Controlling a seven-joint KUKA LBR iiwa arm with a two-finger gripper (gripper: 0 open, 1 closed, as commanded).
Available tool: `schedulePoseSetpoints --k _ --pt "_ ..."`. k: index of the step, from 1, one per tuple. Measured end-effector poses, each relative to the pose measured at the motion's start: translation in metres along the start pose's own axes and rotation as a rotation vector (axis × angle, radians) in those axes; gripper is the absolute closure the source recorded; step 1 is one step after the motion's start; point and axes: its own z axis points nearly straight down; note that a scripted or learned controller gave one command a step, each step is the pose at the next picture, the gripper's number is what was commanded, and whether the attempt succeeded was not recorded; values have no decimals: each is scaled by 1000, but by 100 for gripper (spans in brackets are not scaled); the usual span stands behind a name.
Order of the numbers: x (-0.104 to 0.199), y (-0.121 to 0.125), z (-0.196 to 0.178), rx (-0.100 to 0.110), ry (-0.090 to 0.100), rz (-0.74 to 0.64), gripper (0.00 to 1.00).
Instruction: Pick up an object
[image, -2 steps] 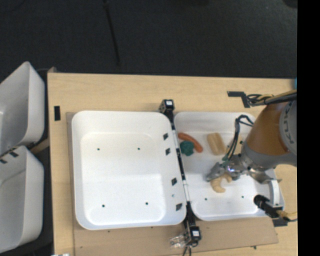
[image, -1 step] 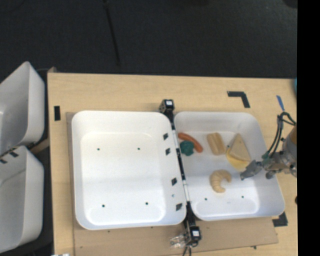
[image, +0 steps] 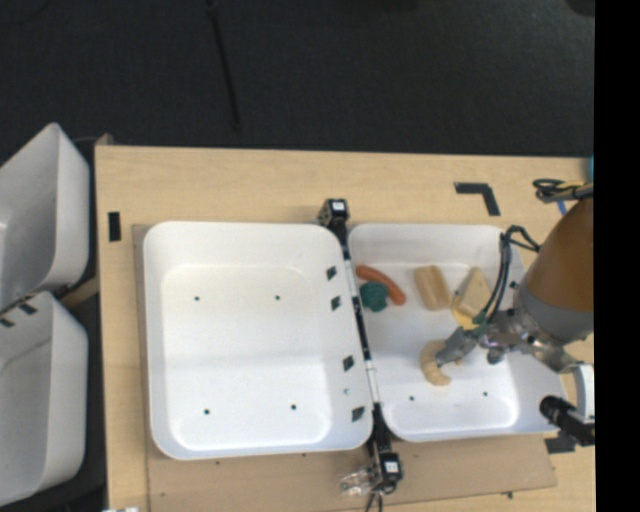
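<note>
Reaching into right bin, tool low over tan block, grip unclear; next: close, lift.

No legible text, labels, brand names or numbers appear on any surface. The only markings are unlettered black tape pieces on the wooden bench: an L-shaped corner mark and a short strip.

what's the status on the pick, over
Gripper down in the right bin, at a small tan piece; grasp unconfirmed. Orange piece, teal piece and two tan blocks lie apart, further back.
</note>
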Motion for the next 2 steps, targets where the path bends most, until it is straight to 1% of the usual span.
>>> schedulePoseSetpoints --k 1,2 --pt "-55 -2 57 2 -3 9 0" --pt "-35 69 54 -5 -3 0 0"
